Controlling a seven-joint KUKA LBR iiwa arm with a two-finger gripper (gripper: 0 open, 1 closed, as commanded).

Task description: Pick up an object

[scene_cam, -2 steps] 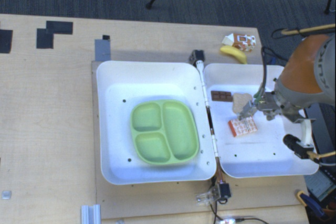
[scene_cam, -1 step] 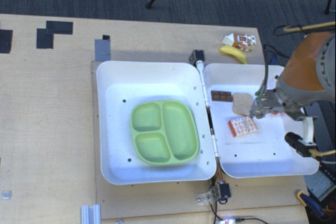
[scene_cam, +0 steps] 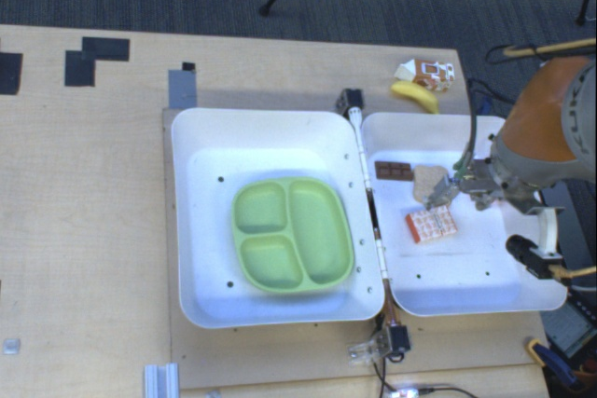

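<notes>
Over the right bin (scene_cam: 522,289), the gripper (scene_cam: 442,193) hangs just above the red-and-white packet (scene_cam: 432,225), chocolate bar (scene_cam: 393,170) nearby, its grasp impossible to tell.

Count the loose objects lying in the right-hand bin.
3: a brown chocolate bar near the far left corner, a tan piece beside it, a red-and-white packet mid-bin. The arm may hide more.

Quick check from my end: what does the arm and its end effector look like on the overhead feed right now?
The arm is a thick rounded body, orange above and grey below toward the wrist. Its end effector is a small metallic grey assembly with slim fingers over the right-hand shallow white bin. A thin dark cable runs along the wrist area. No markings are readable.
</notes>
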